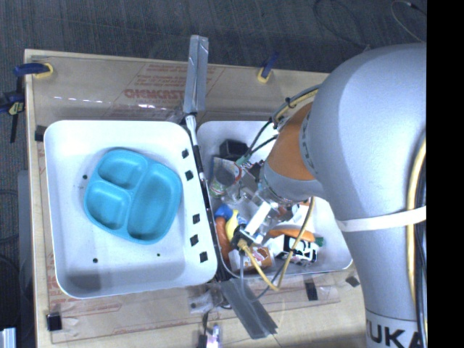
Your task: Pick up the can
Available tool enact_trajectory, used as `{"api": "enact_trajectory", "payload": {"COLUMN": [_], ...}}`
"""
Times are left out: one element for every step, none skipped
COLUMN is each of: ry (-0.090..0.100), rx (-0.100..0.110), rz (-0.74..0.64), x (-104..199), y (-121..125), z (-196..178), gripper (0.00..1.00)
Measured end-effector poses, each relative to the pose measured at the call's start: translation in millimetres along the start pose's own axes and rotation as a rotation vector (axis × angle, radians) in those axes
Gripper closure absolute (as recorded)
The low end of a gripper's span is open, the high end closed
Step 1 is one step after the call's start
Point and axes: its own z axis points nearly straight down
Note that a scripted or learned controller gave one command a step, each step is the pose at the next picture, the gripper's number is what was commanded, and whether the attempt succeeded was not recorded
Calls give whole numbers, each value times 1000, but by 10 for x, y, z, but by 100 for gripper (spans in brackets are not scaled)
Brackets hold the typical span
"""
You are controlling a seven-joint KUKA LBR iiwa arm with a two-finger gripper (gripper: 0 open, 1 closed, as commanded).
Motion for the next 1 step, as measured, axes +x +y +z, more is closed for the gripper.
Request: {"api": "enact_trajectory", "payload": {"ry": [-3], "rx": [7], "rz": [-5], "x": [-7], "y": [-8], "z": [-74], "gripper": [100]}}
